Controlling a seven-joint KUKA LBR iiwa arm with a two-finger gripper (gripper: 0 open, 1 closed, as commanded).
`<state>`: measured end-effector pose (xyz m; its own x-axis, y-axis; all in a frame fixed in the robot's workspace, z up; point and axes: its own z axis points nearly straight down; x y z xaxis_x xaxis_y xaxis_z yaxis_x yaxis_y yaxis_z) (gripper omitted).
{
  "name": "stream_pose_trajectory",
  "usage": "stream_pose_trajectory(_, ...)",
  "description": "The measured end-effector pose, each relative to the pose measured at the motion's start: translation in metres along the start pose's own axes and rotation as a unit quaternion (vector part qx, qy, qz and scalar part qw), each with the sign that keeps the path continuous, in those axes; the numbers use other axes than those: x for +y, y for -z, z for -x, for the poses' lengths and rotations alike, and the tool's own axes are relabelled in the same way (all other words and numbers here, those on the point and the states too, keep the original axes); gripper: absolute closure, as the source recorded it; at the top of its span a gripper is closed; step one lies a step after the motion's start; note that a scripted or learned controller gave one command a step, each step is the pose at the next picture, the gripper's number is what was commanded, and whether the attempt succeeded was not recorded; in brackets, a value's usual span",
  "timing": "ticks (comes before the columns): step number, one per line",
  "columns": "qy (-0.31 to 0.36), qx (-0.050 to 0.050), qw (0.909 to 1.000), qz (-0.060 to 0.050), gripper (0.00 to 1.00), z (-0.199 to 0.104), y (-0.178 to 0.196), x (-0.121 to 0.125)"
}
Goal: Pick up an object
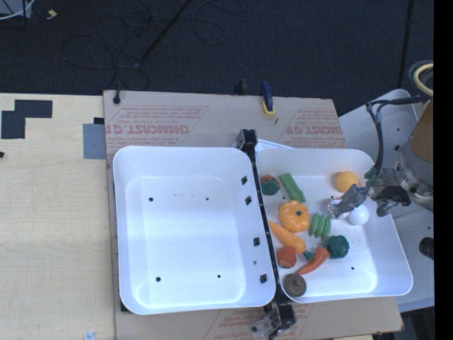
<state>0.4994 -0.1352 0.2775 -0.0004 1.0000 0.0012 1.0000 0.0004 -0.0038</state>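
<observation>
Gripper hangs low in the right bin, jaws a little apart and holding nothing. White ball sits just beside them.

We look down from one fixed camera above the bench, tilted so the far edge and dark floor fill the top of the frame. Both white bins sit whole in view, the left bin near centre and the right bin toward the right, from moderate height.
</observation>
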Motion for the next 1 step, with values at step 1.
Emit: stream_pose_trajectory(1,0.000,0.000,1.0000,-0.001,1.00,0.0006,0.0095,-0.0001)
